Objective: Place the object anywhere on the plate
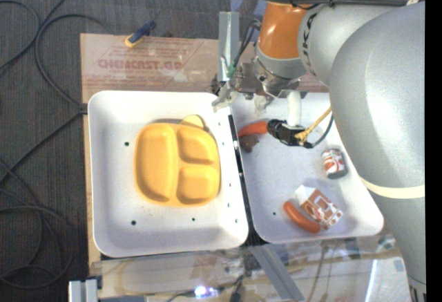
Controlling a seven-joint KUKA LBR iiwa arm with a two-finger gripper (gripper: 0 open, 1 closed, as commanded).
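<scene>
A yellow divided plate (178, 163) lies in the left white bin (110, 224). A pale yellow object (194, 120) peeks out at the plate's far edge. My gripper (224, 95) hangs over the ridge between the two bins, at their far end, just right of that pale object. Nothing is visibly held in it. In the right bin (276, 176), an orange-red stick-shaped object (251, 129) and a dark brown lump (246, 144) lie close below the gripper.
Further objects lie in the right bin: a small red and white can (333, 163), a red sausage (300, 217) and a red and white packet (320, 206). The grey arm covers the bin's right side. Cardboard (152, 62) lies behind the left bin.
</scene>
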